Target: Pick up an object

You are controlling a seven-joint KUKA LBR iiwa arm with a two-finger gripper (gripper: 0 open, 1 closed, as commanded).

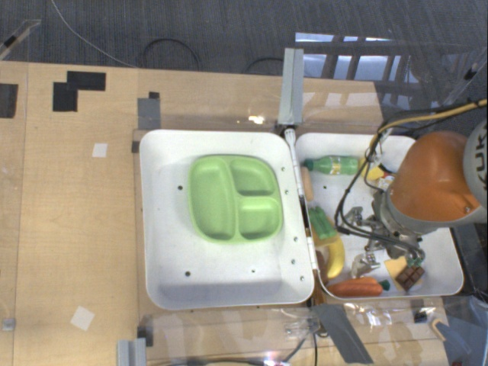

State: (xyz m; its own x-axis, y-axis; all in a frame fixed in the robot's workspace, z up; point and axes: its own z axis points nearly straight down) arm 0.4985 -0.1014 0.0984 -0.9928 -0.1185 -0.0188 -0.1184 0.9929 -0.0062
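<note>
The gripper (pixel 371 259) hangs low in the right bin (pixel 450 280), banana (pixel 333 258) at its nine o'clock, placed to grab; whether its fingers grip anything, I cannot tell

A robotics lab: wooden bench (pixel 69 227) (taped markers), two bins (pixel 164 280).

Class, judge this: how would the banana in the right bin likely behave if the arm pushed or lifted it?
The banana is curved, so a push would probably pivot it rather than roll it. Its smooth skin may slip. Packed between neighbouring items and the bin wall, it looks awkward to grip.
</note>
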